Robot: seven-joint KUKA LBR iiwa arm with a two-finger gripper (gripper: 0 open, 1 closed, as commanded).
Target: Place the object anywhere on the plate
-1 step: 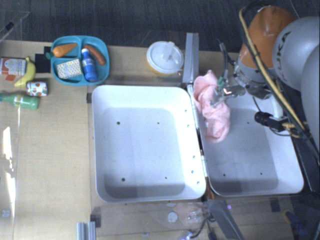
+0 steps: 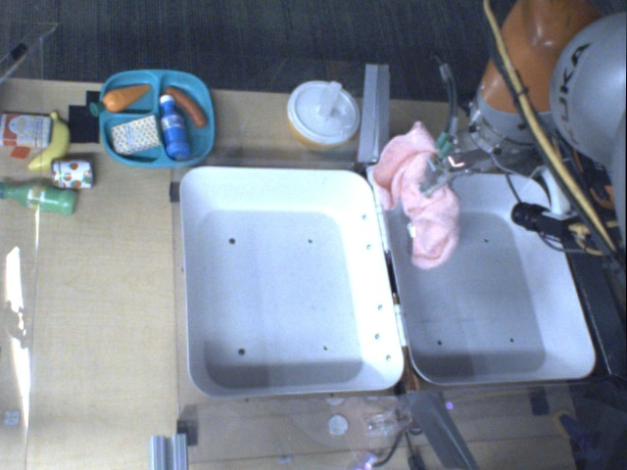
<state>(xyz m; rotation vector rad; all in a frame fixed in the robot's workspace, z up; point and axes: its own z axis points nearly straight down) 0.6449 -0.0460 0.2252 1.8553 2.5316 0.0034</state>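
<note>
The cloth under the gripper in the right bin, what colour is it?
Pink. The cloth shows best in the camera view, draped at the right bin's upper left corner.

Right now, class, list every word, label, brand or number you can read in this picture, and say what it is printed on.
"KUKA": only partly legible, on the grey arm at the upper right.
Small carton at the left edge: red and white print, too blurred to read.
Small can beside it: patterned label, too small to read.
Blue bottle in the blue tray: nothing legible.
</note>
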